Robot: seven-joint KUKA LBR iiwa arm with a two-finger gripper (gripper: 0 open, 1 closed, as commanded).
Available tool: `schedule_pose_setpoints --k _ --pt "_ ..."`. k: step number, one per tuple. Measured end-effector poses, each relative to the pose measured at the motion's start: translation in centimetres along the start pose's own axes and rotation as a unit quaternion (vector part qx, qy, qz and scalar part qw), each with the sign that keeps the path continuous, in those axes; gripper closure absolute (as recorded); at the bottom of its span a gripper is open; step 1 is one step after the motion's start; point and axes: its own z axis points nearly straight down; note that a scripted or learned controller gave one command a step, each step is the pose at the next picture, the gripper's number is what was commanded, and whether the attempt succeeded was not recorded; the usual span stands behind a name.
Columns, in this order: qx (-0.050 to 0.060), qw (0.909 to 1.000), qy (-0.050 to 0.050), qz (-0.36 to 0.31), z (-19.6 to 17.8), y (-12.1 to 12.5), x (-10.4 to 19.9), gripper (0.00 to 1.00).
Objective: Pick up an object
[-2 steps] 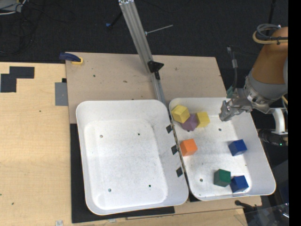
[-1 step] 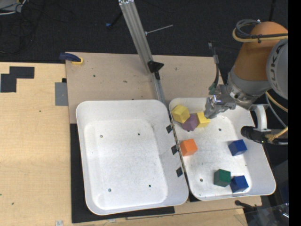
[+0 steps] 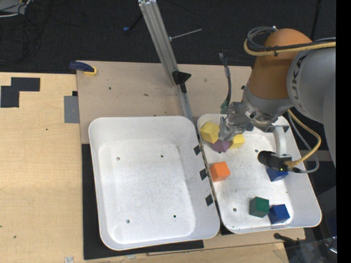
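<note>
Lowest in the frame I see the left bin, then, lower right in the right bin, a green cube touching a blue cube. Further up sit an orange cube near the divider and a second blue piece, partly under a black cable fitting. Beyond those, centre right, my end effector is down among a yellow cube, a purple block and a small yellow piece — the purple one looks the likely target. Nothing is lifted; I'd judge the grasp itself unfinished. The wrist hides the tips, so I cannot tell whether it is clenched or released — or touching purple at all.
</note>
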Motion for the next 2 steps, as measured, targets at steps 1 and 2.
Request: schedule_pose_setpoints --k 1,2 --pt "0.0 1.0 0.0 0.0 0.2 -1.2 5.0 1.0" --pt "-0.002 1.0 -0.001 0.0 -1.2 -1.6 9.7 1.0"
